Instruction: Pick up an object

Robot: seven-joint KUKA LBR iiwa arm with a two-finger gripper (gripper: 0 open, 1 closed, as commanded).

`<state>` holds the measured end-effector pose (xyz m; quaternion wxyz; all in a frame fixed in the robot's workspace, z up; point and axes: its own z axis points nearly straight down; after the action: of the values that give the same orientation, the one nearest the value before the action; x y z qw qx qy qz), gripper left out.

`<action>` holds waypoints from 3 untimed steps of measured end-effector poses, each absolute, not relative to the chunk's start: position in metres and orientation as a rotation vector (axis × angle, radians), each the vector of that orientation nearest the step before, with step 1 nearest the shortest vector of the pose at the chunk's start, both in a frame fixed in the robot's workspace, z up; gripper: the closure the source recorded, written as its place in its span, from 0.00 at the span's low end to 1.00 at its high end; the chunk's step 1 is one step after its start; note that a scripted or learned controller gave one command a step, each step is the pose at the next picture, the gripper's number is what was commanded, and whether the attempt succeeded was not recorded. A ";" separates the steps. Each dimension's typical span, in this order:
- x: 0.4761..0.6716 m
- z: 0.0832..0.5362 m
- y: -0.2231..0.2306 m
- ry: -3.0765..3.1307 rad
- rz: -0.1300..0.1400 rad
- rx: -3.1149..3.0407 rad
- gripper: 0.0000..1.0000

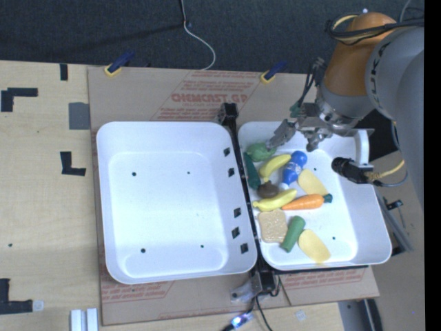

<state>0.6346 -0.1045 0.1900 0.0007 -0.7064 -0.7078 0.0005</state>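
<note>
Over the right shallow white bin [358,250] hangs the grey two-finger gripper [298,136], fingers spread apart and holding nothing. Just below it, a yellow plastic banana [275,165] lies beside a blue rounded toy [294,165], an orange plastic carrot [304,202] nearby.

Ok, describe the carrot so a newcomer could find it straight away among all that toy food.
Look in the right bin, the one crowded with toy food. Near the middle of the pile, the carrot lies almost level, just below a yellow banana and above a green pickle. It is the only orange piece there, tapered, with a small dark green stub on its right end.
</note>
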 end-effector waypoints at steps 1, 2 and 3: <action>0.574 0.083 -0.093 -2.215 0.013 -2.213 0.00; 0.578 0.099 -0.093 -2.222 0.004 -2.216 1.00; 0.674 0.191 -0.080 -2.236 -0.014 -2.223 1.00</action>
<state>0.6736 -0.0797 0.1910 -0.0059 -0.7051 -0.7091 -0.0043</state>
